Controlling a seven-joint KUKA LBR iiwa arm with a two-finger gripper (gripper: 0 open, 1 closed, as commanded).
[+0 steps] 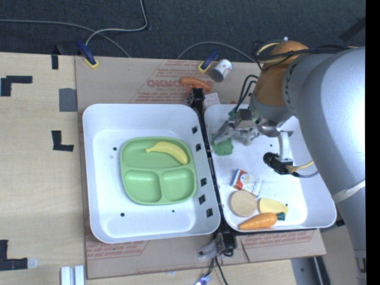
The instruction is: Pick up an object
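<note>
Two white bins sit side by side on the desk [41, 159]. We see the hand [228, 134] low in the right bin [309, 186], over a green object [224, 148]; whether it is open or clamped we cannot tell. A banana [168, 151] lies on the green tray [159, 171] in the left bin [101, 177].

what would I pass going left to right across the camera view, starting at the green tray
Green divided tray → banana on it → green object below the gripper → round cracker → carrot.
</note>
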